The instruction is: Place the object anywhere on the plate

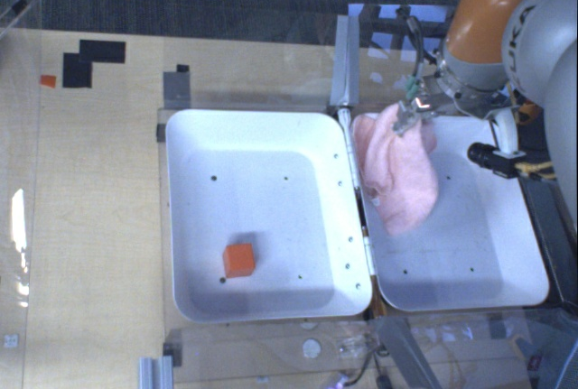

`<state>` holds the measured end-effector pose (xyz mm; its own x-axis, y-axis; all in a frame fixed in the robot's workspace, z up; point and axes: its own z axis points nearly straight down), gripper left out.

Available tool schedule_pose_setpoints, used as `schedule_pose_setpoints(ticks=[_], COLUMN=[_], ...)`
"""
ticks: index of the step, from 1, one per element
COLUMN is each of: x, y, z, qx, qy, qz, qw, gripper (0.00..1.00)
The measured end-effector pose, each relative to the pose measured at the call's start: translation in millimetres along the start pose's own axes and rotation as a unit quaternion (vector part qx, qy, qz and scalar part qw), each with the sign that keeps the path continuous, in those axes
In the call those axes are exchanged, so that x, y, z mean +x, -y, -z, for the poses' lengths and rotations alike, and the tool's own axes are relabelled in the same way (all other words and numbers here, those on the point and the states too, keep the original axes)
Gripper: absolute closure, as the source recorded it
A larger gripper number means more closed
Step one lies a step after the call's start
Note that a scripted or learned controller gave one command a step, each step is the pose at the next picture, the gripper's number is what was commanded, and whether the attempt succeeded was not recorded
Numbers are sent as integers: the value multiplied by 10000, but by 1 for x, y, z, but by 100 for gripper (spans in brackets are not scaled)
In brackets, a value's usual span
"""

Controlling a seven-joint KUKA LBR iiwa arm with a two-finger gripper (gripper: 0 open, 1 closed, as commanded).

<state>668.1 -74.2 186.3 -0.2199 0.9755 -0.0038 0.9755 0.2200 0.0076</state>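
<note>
Directly below the tool (417, 105), a pink cloth (396, 169) hangs pinched by its top corner between the fingers, its long axis vertical, over the right bin (470, 288) near its left wall.

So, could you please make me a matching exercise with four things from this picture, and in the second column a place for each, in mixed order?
Column one:
1. orange block
2. pink cloth
3. end effector
4. black L-shaped mark

Column two:
A. on the bench top, far to the left of both bins
B. in the left bin, near its front
C. at the top of the cloth, over the right bin's back edge
D. in the right bin, against its left wall

Pairs: 1-B, 2-D, 3-C, 4-A
</note>
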Motion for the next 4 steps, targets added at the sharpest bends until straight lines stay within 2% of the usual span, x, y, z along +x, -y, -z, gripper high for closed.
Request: schedule_pose_setpoints(ticks=[1, 2, 3, 4], x=[1, 57, 107, 150], y=[-3, 3, 18, 28], z=[41, 51, 40, 50], qx=[-15, -22, -19, -40], qy=[-2, -2, -9, 1], qz=[42, 2053, 3962, 5713], qw=[10000, 9787, 9182, 8207], gripper=[100, 100, 100, 100])
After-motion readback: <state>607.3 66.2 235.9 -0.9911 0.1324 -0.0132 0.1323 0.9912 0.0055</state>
